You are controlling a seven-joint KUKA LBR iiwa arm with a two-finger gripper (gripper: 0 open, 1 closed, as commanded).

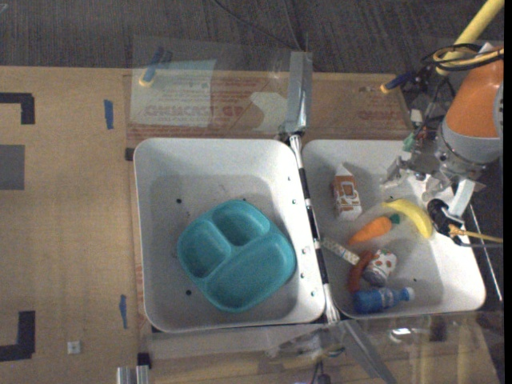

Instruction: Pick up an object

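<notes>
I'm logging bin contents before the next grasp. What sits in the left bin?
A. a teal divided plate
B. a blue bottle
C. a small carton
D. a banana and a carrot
A: the teal divided plate lies alone in the left bin, while the other items lie in the right bin.

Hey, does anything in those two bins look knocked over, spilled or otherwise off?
Nothing spilled. The blue bottle lies on its side at the right bin's near edge, and the small carton leans askew. The teal divided plate sits crooked in the left bin.
</notes>
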